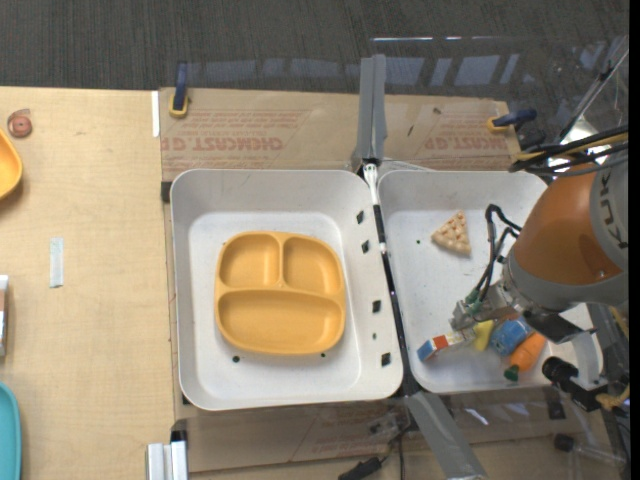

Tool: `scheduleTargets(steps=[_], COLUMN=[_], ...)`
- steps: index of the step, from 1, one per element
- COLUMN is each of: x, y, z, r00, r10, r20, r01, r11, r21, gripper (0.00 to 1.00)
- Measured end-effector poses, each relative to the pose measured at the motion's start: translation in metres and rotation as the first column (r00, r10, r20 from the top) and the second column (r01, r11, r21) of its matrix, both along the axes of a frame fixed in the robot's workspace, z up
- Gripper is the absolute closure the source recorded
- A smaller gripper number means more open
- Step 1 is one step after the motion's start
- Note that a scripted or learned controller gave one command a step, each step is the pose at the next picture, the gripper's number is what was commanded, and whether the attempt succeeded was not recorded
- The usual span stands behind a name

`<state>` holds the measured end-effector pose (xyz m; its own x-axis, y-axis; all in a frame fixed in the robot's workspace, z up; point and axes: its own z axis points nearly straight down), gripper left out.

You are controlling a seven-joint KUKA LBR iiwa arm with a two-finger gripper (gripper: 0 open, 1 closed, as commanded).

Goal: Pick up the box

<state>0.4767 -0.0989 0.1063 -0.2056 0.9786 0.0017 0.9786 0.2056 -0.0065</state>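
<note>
- The grey arm [575, 258] reaches in from the right, and its orange band bulks over the right edge of the right bin [420, 208].
- The gripper [470, 315] is low in the front part of the right bin, pointing down into a small cluster of items; dark cables loop beside it.
- Whether the gripper is released or clenched cannot be told from this view, because its tip is lost among the clutter and nothing can be seen held in it.
- The box [437, 347], small and pale with a blue end and a red patch, lies flat on the bin floor near the front wall, just left of and below the gripper tip.
- Just right of the box are a yellow piece [484, 336], a blue item [511, 332] and an orange carrot-shaped toy [525, 353] with a green tip, all packed close together.
- A tan waffle-patterned wedge [452, 233] lies well apart from them, towards the back of the same bin.
- The left bin [200, 268] holds an orange divided plate [281, 293], lying flat near its middle.
- Both bins rest on brown cardboard [270, 138] on the bench [80, 218].
</note>
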Motion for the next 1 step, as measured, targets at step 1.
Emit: scheduleTargets(steps=[1], x=[0.0001], y=[0.0003], z=[0.0000], r00=[1.000], r10=[0.000], r20=[0.000], r01=[0.000], r11=[1.000], r21=[0.001], gripper=[0.00])
